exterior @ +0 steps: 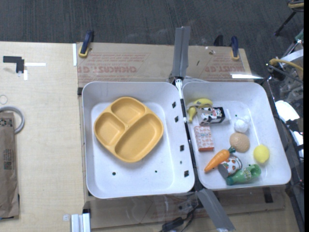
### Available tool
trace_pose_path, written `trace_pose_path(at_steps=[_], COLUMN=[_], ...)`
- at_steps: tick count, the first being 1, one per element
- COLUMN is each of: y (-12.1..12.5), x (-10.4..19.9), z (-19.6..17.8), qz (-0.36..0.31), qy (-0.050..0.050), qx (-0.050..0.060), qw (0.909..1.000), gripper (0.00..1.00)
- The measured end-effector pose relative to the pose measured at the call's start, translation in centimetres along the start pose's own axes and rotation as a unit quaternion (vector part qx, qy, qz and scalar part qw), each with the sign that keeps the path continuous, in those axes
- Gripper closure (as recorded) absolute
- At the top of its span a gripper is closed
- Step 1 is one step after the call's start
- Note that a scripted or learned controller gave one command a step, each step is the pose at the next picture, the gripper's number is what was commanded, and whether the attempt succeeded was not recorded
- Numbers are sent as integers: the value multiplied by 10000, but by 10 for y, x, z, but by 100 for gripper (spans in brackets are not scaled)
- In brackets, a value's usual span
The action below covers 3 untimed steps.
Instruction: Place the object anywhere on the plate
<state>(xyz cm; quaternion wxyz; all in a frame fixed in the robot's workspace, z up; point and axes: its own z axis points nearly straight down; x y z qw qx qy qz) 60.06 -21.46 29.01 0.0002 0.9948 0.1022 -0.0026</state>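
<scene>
A yellow three-part plate (128, 128) lies in the left white bin (96, 178), with nothing on it. The right white bin (275, 129) holds several small toys: a banana (199, 105), a black-and-white cow carton (212, 115), an orange-pink box (204, 138), a white egg (241, 125), a tan bread roll (239, 142), a yellow lemon (261, 153), an orange carrot (217, 160), a red-and-white item (231, 165) and a green bottle (244, 175).
Brown cardboard (125, 66) lies behind the bins, held by blue clamps (87, 41). A grey divider bar (181, 52) runs between the bins. A wooden bench top (38, 129) stretches left, with a brown packet (8, 163) at its edge. Cables and hardware (289, 81) crowd the right.
</scene>
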Motion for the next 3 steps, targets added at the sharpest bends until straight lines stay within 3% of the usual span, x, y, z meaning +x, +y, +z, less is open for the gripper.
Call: trace_pose_path(at_steps=[1, 2, 3], y=[0, 15, 14], x=[0, 36, 36], z=[-8, -38, -45], qz=[-24, -8, -34], qy=[-27, 5, -22], qx=[1, -2, -1], qw=[10000, 10000, 10000], gripper=[100, 100, 100])
